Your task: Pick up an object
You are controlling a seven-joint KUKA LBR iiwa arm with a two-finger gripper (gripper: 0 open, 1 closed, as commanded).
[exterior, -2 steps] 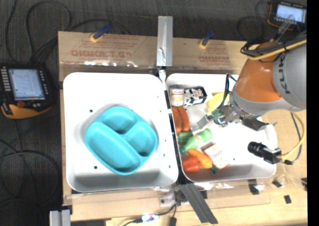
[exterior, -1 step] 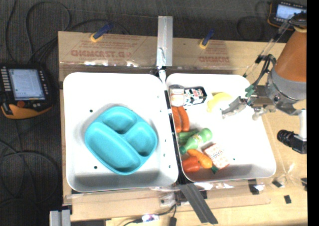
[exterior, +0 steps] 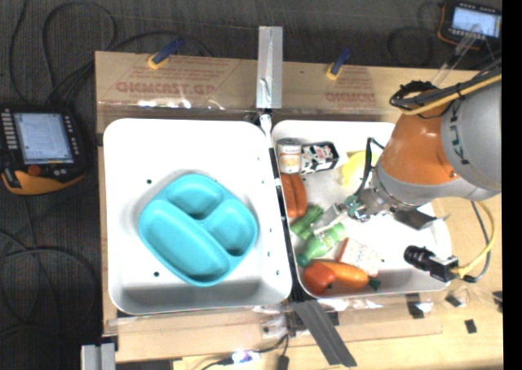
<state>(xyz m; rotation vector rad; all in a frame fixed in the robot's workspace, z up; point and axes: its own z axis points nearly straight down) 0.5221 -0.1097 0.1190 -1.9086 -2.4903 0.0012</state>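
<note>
Over the right bin (exterior: 408,283), the gripper (exterior: 352,207) hangs beside green pieces (exterior: 314,226); its open-or-closed state cannot be told.

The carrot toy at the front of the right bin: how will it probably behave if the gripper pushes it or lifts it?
The carrot looks rounded and tapered, so it may roll or pivot when pushed. Its surface seems smooth and glossy, probably slippery between fingers. It lies against the right bin's front wall, beside a green toy, so a push may jam it.
</note>
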